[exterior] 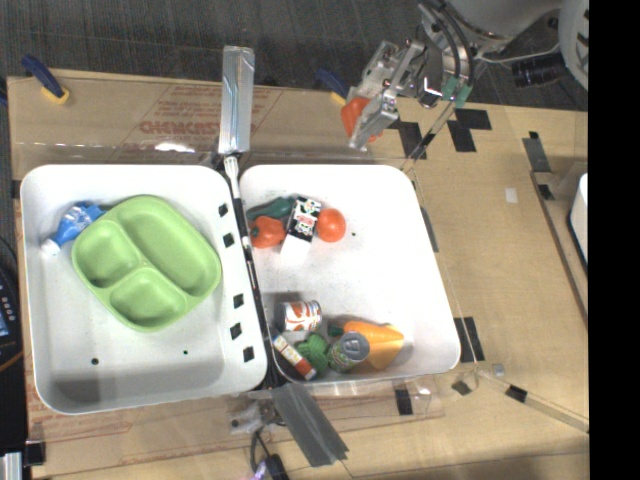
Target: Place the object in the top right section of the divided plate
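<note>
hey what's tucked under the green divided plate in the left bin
A blue object pokes out from beneath the green divided plate at its upper left edge. The plate covers the rest of it, so its full shape can't be seen.

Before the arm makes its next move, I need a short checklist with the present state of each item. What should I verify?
1. Object between the fingers: an orange object sits at the gripper; whether it is truly clamped, cannot tell.
2. Gripper position: above the far rim of the right bin, not yet over the plate; not ok for release.
3. Green divided plate lies flat in the left bin: ok.
4. Top right section of the plate looks free: ok.
5. Blue object touches the plate's far left edge, away from the target section: ok.
6. The divider between the bins lies across the likely path; lift height cannot tell.
</note>
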### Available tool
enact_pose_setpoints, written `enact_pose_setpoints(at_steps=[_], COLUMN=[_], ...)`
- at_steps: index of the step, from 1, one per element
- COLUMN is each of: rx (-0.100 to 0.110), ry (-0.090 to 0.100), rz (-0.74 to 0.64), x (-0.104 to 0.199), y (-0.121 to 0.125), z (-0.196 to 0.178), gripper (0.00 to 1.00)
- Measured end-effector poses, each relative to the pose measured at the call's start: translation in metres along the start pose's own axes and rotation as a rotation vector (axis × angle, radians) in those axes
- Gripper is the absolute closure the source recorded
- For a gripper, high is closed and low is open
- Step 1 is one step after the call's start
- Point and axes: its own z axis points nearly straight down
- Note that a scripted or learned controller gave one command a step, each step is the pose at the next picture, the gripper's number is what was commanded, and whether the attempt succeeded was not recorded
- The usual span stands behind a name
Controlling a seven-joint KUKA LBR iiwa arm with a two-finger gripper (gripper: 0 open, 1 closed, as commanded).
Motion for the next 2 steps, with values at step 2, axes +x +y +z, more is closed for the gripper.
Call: enact_pose_setpoints(at_steps=[2], rx=[0.002], ry=[-0.002], rz=[-0.167], x=[-0.018], y=[-0.029], z=[-0.001], gripper=[1.0])
